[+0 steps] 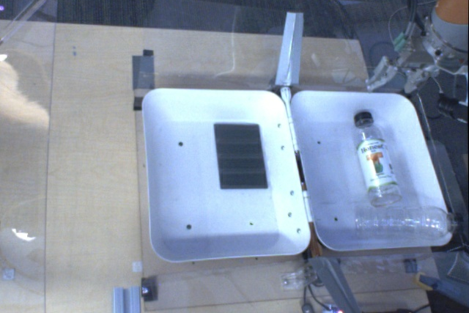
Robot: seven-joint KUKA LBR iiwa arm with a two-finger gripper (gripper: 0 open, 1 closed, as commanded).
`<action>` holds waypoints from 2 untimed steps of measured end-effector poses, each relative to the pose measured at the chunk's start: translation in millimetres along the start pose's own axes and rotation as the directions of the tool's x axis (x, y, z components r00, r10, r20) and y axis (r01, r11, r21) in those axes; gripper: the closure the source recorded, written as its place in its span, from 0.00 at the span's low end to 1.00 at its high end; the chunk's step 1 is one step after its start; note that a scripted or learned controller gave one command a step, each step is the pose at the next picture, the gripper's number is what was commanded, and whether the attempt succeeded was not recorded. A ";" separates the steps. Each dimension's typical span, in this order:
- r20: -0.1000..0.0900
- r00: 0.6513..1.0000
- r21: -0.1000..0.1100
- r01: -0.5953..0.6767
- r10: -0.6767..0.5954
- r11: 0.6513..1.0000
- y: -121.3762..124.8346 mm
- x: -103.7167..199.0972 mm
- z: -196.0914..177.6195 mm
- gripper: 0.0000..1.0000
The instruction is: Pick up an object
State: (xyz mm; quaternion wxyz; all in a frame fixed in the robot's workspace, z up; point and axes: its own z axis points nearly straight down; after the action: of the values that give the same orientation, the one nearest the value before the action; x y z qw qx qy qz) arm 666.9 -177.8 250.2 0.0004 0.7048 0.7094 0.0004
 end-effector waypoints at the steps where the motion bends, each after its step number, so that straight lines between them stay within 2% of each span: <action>1: 0.000 1.000 0.000 0.002 -0.002 1.000 2.7 -4.6 137.3 0.00; 2: 0.007 0.960 -0.012 0.281 -0.281 0.960 -52.6 -22.1 159.7 0.00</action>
State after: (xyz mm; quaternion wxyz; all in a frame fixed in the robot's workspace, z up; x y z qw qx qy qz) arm 614.6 -200.3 90.5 0.0068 0.5969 0.8023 0.0033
